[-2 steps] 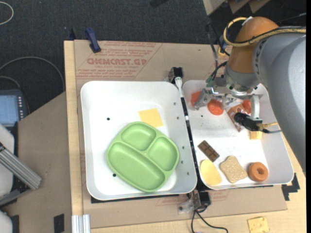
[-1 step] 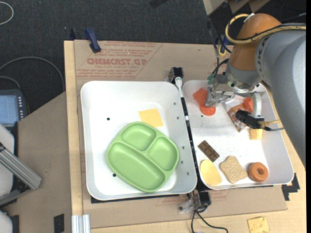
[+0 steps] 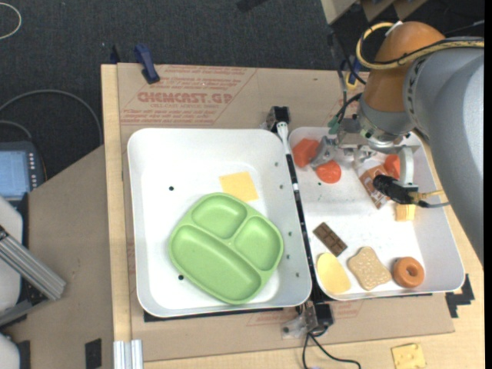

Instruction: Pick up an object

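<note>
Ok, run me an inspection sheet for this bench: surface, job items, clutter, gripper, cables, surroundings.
Surface: cardboard-covered bench bearing a left bin and a right bin, side by side.
Job's things: right bin holds a chocolate bar, cracker, donut, yellow slice, small yellow cube and red pieces.
Clutter: left bin holds a green divided plate and a yellow square.
Gripper: gripper low over the right bin's far end; jaws not readable.
Cables: yellow cable looped at the wrist; white cable on the floor.
Surroundings: dark carpet.
</note>
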`<state>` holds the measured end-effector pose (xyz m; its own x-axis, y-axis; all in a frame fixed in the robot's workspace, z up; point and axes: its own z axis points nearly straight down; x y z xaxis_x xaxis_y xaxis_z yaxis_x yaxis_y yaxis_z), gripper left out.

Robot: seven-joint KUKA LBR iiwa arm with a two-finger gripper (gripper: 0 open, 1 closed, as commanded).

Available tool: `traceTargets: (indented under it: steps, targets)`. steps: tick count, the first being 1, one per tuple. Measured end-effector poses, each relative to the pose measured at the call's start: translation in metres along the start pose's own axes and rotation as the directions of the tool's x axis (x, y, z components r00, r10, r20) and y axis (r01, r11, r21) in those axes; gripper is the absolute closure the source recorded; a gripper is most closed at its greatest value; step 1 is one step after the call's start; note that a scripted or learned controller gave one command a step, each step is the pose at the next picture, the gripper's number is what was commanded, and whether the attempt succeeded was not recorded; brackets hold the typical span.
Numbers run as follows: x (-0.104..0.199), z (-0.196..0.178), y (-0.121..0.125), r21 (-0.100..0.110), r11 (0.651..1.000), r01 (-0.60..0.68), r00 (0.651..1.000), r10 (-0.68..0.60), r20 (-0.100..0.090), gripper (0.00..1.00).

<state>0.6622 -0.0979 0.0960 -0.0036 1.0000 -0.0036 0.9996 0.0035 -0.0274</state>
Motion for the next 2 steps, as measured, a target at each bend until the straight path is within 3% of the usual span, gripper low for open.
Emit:
traceTargets:
  steps: [1,2]
  targets:
    - [0.005,0.013,-0.042,-0.021,1.0,-0.005,1.0,0.005,-0.005,0.0]
    - [0.0,0.011,-0.006,-0.006,1.0,0.003,1.0,-0.003,-0.003,0.0]
